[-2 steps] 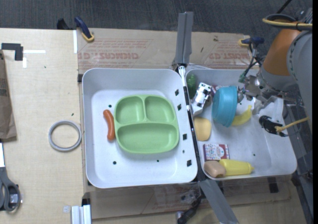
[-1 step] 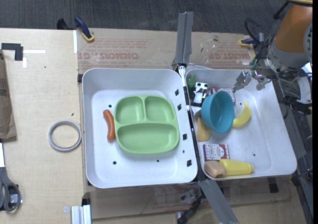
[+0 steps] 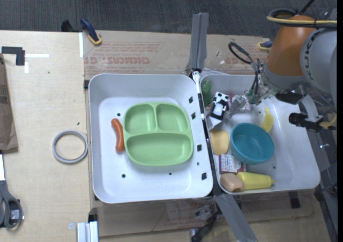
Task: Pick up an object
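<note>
My hand (image 3: 239,104) is low in the right bin (image 3: 300,174), near its back left corner, just beside a black-and-white toy (image 3: 218,105). Whether the hand is touching the toy, I cannot tell. How far the hand is open, I cannot tell either; the view is too blurred there.

A yellow banana (image 3: 267,120) lies just right of the hand. A blue bowl (image 3: 252,143) sits in front of the hand, near the bin's middle. A pale yellow object (image 3: 218,141) lies at the bowl's left side. A yellow bottle (image 3: 255,181) lies on its side at the front wall, with a tan object (image 3: 230,183) at its left end.

The left bin (image 3: 102,128) contains a green divided plate (image 3: 158,134) and an orange sausage-shaped toy (image 3: 118,134) just left of the plate.

On the desk (image 3: 43,101), left of the bins, lies a grey ring (image 3: 69,146).
</note>
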Tool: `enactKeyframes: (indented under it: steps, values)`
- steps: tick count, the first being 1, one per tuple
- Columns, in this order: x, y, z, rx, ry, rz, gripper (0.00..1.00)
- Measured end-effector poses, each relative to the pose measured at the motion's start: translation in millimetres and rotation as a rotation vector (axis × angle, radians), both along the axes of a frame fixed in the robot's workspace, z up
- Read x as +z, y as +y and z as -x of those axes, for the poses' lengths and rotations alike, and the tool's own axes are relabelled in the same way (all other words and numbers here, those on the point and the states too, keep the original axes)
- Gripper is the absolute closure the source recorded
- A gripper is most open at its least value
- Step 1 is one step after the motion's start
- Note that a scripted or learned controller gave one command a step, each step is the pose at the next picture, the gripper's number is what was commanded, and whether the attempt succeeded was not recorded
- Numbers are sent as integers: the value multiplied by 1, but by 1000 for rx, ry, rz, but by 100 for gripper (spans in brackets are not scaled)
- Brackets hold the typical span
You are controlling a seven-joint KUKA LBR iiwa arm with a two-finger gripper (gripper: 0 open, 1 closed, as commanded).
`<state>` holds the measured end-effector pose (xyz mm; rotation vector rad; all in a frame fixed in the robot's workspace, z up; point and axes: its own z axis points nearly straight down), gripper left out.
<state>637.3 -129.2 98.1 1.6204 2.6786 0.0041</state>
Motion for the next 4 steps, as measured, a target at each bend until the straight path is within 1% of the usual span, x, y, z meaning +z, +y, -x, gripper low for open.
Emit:
enactKeyframes:
  steps: [1, 2, 3, 4]
  values:
    - [0, 0, -23, -135, 3, 4, 0]
    - [10, 3, -25, -135, -3, 0, 100]
    - [11, 3, -25, -135, -3, 0, 0]
    - [1, -20, 46, -352, -5, -5, 0]
